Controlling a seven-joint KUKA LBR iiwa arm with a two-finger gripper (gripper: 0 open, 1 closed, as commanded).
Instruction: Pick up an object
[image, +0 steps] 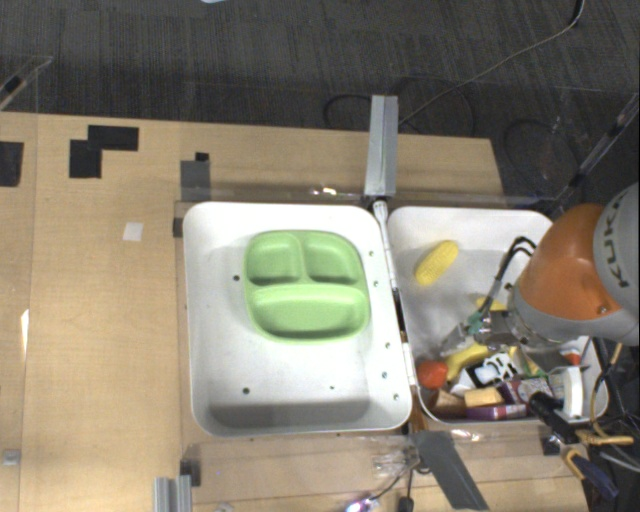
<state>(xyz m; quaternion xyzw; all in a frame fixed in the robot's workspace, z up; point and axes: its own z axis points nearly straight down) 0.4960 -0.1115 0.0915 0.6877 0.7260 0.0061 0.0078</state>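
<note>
Fingers (487, 322) state cannot be told, being hidden among clutter heaped at the right bin's (470, 222) near edge, where a banana (462, 358) and tomato (432, 374) are seen; corn (436, 262) lies toward its far-left corner.

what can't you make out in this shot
- Gripper: in the camera view the arm covers it, so its fingers and whether it holds anything cannot be judged.
- Pile at the near end of the right bin: partly under the arm, pieces overlap; only a red piece and a yellow piece stand out.
- Right bin's far-right side: hidden by the arm.
- Corn cob and green tray are clear.
</note>
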